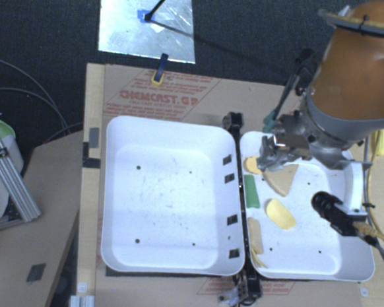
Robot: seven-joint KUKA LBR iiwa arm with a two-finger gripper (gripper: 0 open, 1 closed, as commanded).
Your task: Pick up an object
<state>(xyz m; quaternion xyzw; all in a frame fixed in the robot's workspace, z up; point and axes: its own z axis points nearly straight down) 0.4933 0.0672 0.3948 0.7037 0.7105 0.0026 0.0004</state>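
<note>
The right bin holds several small things. A tan wedge lies near its back left, with a small yellow-orange round piece beside it. A green stick runs along the bin's left wall. A yellow oval sits mid-bin, and a pale tan strip lies near the front left. My gripper hangs low over the back left of this bin, just above the wedge's top edge and the round piece. The arm's orange band covers the bin's back right.
The left bin sits beside the right one, joined by a black divider with clips. A black cylinder on the arm's side juts over the right bin. A foil sheet lies behind the bench.
</note>
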